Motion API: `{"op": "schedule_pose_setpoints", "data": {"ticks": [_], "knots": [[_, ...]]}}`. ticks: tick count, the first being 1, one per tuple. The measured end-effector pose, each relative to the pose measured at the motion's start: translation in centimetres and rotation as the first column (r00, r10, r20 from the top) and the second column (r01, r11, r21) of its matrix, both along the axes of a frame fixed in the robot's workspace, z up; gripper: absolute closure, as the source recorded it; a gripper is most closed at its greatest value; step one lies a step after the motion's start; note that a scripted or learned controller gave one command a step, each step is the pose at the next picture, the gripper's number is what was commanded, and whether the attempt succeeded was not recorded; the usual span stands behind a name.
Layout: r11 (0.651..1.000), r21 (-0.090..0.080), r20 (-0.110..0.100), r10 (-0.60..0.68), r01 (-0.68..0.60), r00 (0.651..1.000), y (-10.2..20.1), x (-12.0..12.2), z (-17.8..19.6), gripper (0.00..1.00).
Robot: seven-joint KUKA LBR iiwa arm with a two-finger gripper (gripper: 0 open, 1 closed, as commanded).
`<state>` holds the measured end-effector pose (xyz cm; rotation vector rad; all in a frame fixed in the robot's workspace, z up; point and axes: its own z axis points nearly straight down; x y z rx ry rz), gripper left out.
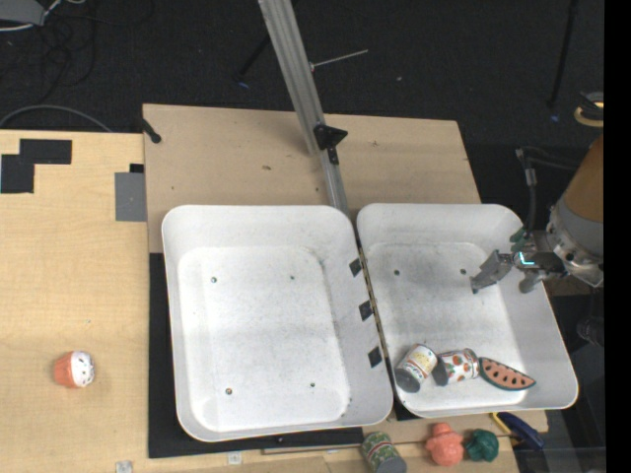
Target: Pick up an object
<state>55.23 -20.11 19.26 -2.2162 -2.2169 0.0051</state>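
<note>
- Step in hand, as I judge it: the approach. The grey two-finger gripper (505, 272) hangs over the right-hand shallow white bin (434, 227), near its right wall, well apart from every object.
- Pincer state: fingers spread, nothing between them. One dark finger (486, 273) points left and down toward the bin floor.
- Candidate objects sit in a row along the near edge of the right bin: a small pale can with a yellow band (417, 366), lying tilted; just beside it a white cylinder with red spots (456, 366); then a watermelon-slice toy, red with green rind (507, 374), touching or nearly touching the cylinder.
- Next move calls for, in my view: travel toward the near edge, centre over one item, descend, close. The can at the row's left end looks to have the freest flank; the middle piece is crowded on both sides.
- Left-hand shallow white bin (197, 235): bare floor, a few small dark marks.
- Outside the bins: a round orange-and-white ball (74, 370) on the wooden bench at left; a small dark can (378, 450), a pink lump toy (444, 443) and a green lump toy (482, 445) below the right bin's near rim.
</note>
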Motion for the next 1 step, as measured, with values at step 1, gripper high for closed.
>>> {"op": "schedule_pose_setpoints", "data": {"ticks": [1], "knots": [[1.0, -0.001, 0.005, 0.0, 0.0, 1.0, -0.01, 0.1, 0.23, 0.0]]}}
